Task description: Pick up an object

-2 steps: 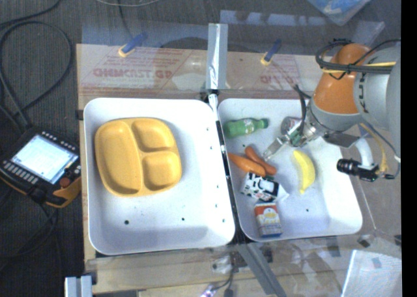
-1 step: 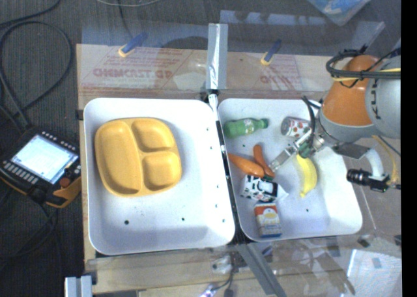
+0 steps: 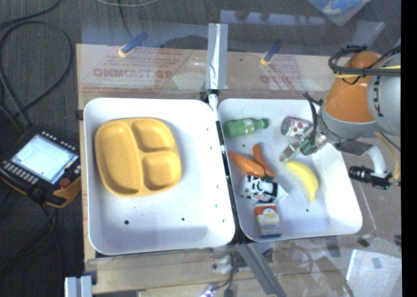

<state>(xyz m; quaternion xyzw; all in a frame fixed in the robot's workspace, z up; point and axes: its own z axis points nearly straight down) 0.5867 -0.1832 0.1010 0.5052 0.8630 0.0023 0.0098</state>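
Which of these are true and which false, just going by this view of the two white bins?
1. The yellow divided tray lies in the left bin. True.
2. The banana lies in the left bin. False: it lies in the right bin, near the tool.
3. The green bottle lies on its side. True.
4. The tool is lifting the carrot. False: the carrot lies on the bin floor, apart from the tool.
5. The small can lies in the right bin's far part, right of the bottle. True.
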